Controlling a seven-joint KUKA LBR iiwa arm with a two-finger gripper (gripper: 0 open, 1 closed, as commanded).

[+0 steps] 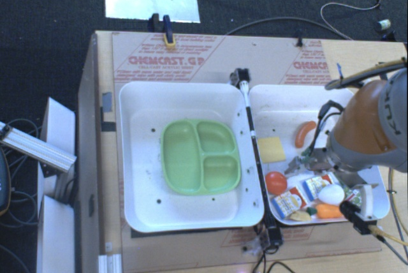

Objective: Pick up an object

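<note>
Currently | green plate [201, 157] centre-left in left bin [137, 138] | tomato [276, 183], yellow block [271, 150], packets [317, 187] crowd lower-right bin [280, 99] | gripper [310, 160] above them, you cannot tell its opening | risk: you nudge neighbours, fingers slip off.

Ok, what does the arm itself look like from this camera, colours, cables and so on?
The arm is bulky and rounded, grey with a broad orange band above the wrist. Thin dark cables loop along the wrist side. The gripper is small, metallic grey, with dark parts where it joins the wrist. No markings can be made out on the arm.
</note>
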